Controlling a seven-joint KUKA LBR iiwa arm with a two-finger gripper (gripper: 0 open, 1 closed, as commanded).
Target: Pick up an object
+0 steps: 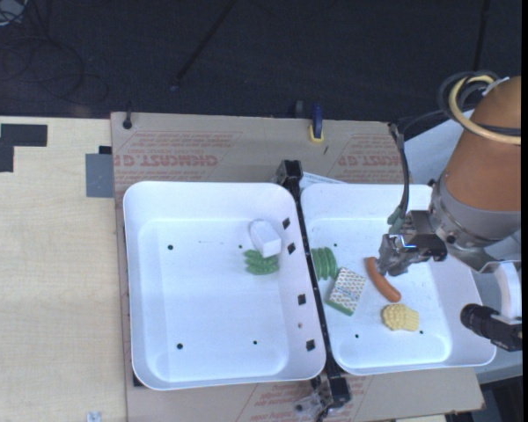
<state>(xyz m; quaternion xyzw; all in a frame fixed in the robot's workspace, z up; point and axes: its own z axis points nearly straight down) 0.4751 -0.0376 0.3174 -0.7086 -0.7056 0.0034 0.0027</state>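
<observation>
My gripper (394, 260) hangs over the right bin (422, 357), its tip right beside the upper end of an orange carrot (383, 280). A yellow corn piece (400, 317) lies just below the carrot. Left of them rest a speckled white and green block (347, 290) and a green pea pod (324, 262) near the divider. In the left bin (185, 341), a white object (265, 235) sits on a green leafy piece (262, 264). Nothing is visibly held between the gripper's fingers.
The two bins meet at a black-clipped divider (301, 262). The arm's orange and grey body (488, 165) looms over the right bin's far right corner. Cardboard (211, 148) lies under the bins, and a wooden bench top (44, 280) extends left.
</observation>
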